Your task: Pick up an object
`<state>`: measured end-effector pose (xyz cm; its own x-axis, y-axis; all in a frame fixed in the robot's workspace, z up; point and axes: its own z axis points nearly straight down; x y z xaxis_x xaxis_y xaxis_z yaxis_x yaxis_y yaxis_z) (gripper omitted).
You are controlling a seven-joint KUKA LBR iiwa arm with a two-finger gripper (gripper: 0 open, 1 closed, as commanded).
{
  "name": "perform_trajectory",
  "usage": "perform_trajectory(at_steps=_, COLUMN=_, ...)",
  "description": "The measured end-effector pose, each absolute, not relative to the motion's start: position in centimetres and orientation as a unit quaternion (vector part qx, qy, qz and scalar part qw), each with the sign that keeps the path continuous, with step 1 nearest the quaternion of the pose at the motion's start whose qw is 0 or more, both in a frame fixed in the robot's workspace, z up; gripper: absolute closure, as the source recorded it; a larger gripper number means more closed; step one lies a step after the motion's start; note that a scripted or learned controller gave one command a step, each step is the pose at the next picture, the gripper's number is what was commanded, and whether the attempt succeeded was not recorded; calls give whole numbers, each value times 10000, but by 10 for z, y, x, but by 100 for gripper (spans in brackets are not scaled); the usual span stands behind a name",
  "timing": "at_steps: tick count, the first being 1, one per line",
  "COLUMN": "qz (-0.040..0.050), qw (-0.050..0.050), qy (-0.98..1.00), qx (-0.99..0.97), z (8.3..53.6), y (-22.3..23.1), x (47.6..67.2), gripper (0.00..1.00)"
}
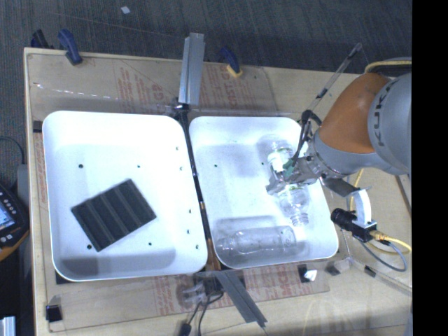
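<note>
Ridged pad (113,213) in left bin (63,135)

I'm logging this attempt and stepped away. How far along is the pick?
Done: the arm has reached into the right bin, and the gripper sits low among clear plastic bottles, beside the small bottle. In hand: nothing that I can confirm; the view doesn't show an object between the fingers. Left: secure a grasp and lift. The large clear bottle and, in the left bin, the dark ribbed slab lie untouched.
</note>
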<state>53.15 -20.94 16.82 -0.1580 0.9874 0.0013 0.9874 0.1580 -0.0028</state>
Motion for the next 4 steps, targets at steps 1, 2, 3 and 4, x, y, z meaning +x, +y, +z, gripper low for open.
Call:
perform_trajectory(at_steps=1, qz=6, qw=17, qy=-7594, qx=-6507, z=181, y=-210, x=521, gripper=0)
perform_trajectory(at_steps=2, qz=5, qw=10, qy=-7604, qx=-6495, z=191, y=-210, x=523, gripper=100)
perform_trajectory(at_steps=3, qz=3, qw=-1, qy=-6858, qx=-7278, z=216, y=-210, x=567, gripper=100)
perform_trajectory(at_steps=4, qz=2, qw=1, qy=-6858, qx=-7278, z=216, y=-210, x=567, gripper=0)
